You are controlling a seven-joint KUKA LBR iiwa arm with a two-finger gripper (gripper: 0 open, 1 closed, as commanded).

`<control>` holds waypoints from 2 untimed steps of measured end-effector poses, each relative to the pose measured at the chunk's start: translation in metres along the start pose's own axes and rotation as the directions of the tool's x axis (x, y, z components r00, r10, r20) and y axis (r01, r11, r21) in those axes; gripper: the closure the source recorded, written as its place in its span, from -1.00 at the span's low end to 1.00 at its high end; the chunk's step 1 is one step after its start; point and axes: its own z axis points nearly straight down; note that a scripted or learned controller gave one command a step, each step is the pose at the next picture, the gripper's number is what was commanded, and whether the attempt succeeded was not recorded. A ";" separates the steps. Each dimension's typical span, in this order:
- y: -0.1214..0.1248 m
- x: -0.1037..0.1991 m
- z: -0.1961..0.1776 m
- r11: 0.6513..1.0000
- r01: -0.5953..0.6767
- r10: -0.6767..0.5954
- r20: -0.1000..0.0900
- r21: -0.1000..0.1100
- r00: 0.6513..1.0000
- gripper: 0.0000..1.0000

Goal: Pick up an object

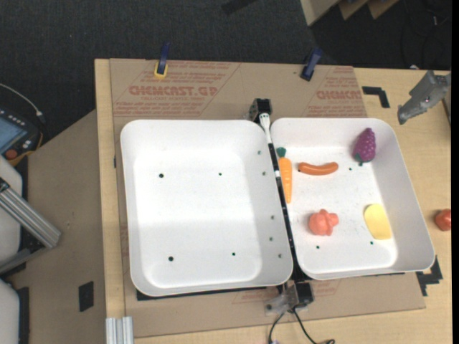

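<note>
White plastic bins, two, shallow, set side by side on a brown cardboard sheet (215, 84) printed with red lettering. Left bin (143, 192): bare floor with a few small dark holes. Right bin (409, 213): five toy food items. Purple grape bunch (364, 145) near the far right corner, just inside the right wall. Orange-red sausage (317, 168) lying crosswise in the far half, well left of the grapes. Orange carrot (285, 178) with a green top, lying lengthwise against the left wall, beside the seam between the bins, its leaf end toward the far edge. Pinkish-red lumpy fruit (323, 222), kind not clear, near the middle of the near half. Yellow lemon-like piece (377, 221) to its right, close to the right wall, apart from the red fruit. Gripper (423, 99): grey, at the right edge of the view, above the cardboard beyond the right bin's far right corner, clear of every item; whether its jaws are spread or pressed together cannot be told. Blue and yellow clamp (162, 63) and blue clamp (311, 64) on the sheet's far edge. Small orange object (442, 220) on the bench outside the right bin's right wall
</note>
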 end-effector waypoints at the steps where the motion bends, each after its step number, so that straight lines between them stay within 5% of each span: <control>1: 0.000 0.075 -0.013 1.000 0.001 -0.001 -0.002 0.005 1.000 -1.00; 2: 0.001 0.145 -0.014 1.000 0.000 0.000 -0.002 0.008 1.000 -1.00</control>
